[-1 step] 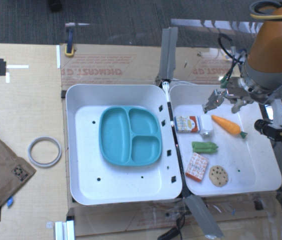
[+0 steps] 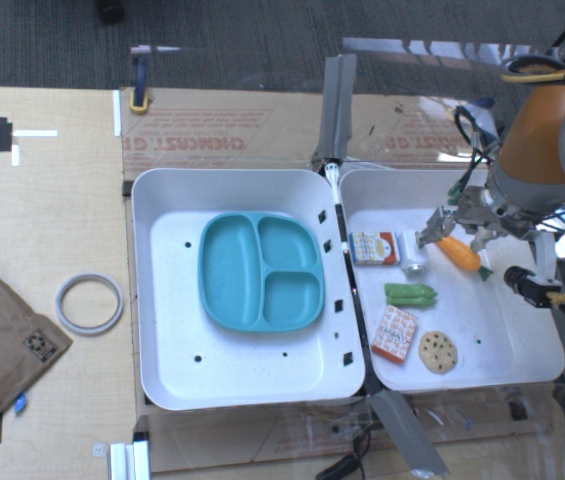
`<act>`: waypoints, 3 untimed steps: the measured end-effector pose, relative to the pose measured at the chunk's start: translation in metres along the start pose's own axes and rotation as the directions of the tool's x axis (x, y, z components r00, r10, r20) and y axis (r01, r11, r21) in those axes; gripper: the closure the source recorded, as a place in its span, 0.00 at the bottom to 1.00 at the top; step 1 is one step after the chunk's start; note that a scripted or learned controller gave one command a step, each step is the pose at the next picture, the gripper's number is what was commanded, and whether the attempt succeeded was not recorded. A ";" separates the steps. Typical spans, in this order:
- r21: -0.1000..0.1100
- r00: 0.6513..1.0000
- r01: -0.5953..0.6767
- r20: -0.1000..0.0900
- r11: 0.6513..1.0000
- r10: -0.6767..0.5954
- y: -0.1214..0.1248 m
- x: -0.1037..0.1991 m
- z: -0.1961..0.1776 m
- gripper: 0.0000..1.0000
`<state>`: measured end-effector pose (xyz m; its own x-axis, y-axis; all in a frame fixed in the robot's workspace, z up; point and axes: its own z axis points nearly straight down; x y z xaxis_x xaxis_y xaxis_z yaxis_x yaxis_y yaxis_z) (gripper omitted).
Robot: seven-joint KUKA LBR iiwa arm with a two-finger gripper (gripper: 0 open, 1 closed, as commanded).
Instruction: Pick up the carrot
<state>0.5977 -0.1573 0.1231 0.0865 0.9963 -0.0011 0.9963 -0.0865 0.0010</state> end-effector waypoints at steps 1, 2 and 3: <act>-0.016 0.996 -0.088 0.003 0.996 0.088 0.004 -0.025 0.022 0.00; -0.012 0.996 -0.091 0.001 0.996 0.091 0.003 -0.024 0.015 1.00; 0.003 0.997 -0.083 0.000 0.997 0.083 -0.027 0.026 -0.065 1.00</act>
